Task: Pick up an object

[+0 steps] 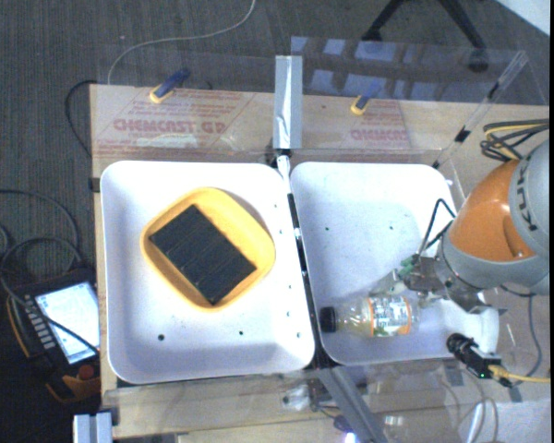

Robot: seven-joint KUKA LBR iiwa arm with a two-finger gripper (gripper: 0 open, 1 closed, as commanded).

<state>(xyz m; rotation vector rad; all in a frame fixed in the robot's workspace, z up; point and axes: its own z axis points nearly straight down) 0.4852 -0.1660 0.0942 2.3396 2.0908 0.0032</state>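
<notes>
A clear plastic bottle (374, 315) with a black cap and an orange label lies on its side near the front wall of the right bin (369, 201), cap pointing left. My gripper (417, 280) hangs low over the bin's right front corner, just above and to the right of the bottle's base. Whether it touches the bottle I cannot tell. In the left bin (129, 340) rests a yellow dish (249, 224) with a dark square block (203, 254) lying in it.
The grey arm with its orange band (494, 224) reaches in over the right bin's right wall. Cables and a small connector (471, 353) hang at the front right corner. A taped divider (288, 109) stands behind the bins.
</notes>
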